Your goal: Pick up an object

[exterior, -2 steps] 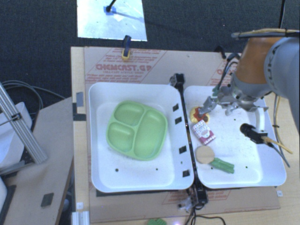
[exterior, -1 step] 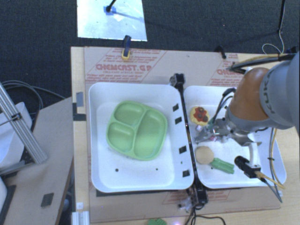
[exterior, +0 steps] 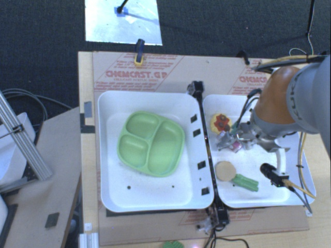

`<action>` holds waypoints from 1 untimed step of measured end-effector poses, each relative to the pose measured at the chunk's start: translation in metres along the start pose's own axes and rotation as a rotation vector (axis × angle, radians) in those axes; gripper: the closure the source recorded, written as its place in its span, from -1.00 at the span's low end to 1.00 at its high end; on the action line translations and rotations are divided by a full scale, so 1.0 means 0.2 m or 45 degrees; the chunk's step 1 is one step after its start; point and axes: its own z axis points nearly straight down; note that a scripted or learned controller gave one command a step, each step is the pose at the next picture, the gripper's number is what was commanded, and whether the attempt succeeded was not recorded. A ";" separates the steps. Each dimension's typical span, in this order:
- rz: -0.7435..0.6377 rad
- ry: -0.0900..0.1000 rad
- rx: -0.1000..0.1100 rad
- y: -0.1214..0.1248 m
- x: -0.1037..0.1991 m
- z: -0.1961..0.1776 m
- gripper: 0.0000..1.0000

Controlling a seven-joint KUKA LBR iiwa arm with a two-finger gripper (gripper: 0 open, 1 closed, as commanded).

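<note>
Over the right bin [exterior: 297, 192]: 1 gripper [exterior: 227, 141], jaw state indiscernible, near a yellow-red toy [exterior: 221, 122]; tan disc [exterior: 225, 171] and green piece [exterior: 245, 182] nearby. Left bin [exterior: 111, 190]: 1 green divided plate [exterior: 151, 143].

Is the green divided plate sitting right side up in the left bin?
Right side up: the green plate shows its three hollow compartments facing the camera, resting in the left bin.
</note>
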 end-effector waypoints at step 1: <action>-0.002 -0.001 -0.005 0.14 0.01 0.00 -1.00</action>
